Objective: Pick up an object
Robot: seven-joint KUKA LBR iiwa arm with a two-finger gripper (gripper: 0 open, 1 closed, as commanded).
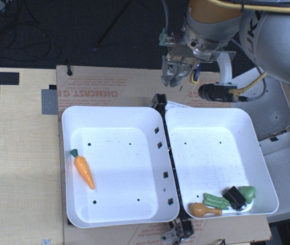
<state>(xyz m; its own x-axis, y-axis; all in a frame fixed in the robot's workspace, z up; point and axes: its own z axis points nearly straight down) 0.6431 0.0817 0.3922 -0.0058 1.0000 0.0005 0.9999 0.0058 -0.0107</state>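
An orange carrot (84, 171) with a green top lies at the left side of the left bin (109, 119). In the near right corner of the right bin (211, 117) lie a green pea pod (216, 201), a black block (234, 197), a light green object (247, 192) and an orange-tan pear-shaped piece (204, 210), all close together. My gripper (174, 78) hangs high above the bench behind the bins, over the cardboard near the divider's far end. Nothing is seen between its fingers.
A black divider strip (166, 157) runs between the two bins. Cardboard (109, 86) lies under and behind the bins. A black cylindrical part (217, 92) of the arm sits behind the right bin. Light wooden bench top (17, 152) extends to the left.
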